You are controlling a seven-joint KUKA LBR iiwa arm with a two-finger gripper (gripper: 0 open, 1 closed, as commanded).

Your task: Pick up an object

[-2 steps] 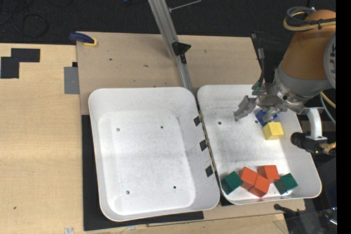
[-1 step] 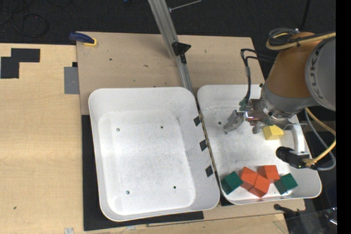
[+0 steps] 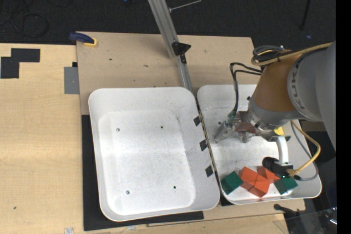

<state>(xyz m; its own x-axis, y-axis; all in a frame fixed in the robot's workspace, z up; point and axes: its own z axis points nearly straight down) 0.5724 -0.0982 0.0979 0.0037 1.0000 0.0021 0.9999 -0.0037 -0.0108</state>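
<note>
The pale wooden worktop (image 3: 131, 60) carries two shallow white bins side by side, their rims touching. The left bin (image 3: 101, 118) has rounded corners and a smooth, lightly speckled floor. The right bin (image 3: 216, 93) holds a huddle of small blocks in its near corner: a green block (image 3: 231, 181), orange blocks (image 3: 255, 181) pressed together, and a second green block (image 3: 286, 186) at the right end. The pincer (image 3: 230, 130) hangs over that bin's middle, apart from the blocks. Whether it is released or clenched I cannot tell.
</note>
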